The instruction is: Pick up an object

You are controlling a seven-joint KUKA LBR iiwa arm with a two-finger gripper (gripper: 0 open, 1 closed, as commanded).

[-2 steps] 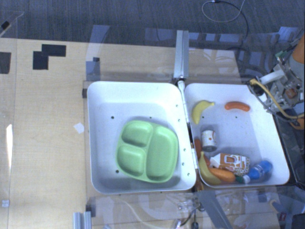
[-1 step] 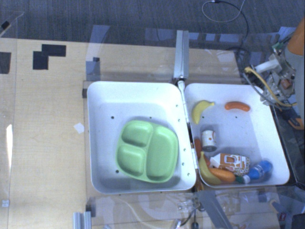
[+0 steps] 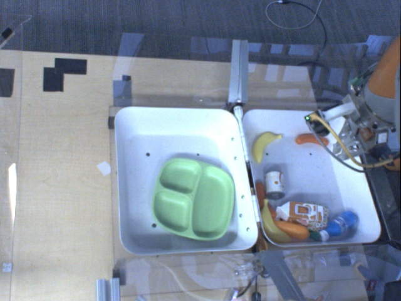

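A: Two white bins sit side by side on the worktop [image 3: 56, 187]. The left bin [image 3: 131, 168] holds a green divided plate [image 3: 194, 198], lying flat toward its near side.

B: And the right bin [image 3: 357, 187]?

A: That one carries the pickable things. A yellow banana [image 3: 264, 144] lies near its far left corner, and a small orange piece [image 3: 311, 140] lies just to the right of it. A small white can [image 3: 274, 183] stands by the left wall. Along the near edge are a second banana [image 3: 269, 221], a carrot-like orange piece [image 3: 293, 231], a white and orange carton [image 3: 307, 213] and a blue-capped bottle [image 3: 338, 224], packed close together.

B: Where is the gripper [image 3: 363, 133]?

A: At the right bin's far right corner, under the arm's orange band [image 3: 383, 77], with cables looped around it.

B: Are the fingers open or closed?

A: I cannot tell; they are lost among the cables and the wrist hardware.

B: So what lies nearest?

A: The small orange piece, just to the left of the gripper and apart from it. Nothing is visibly held.
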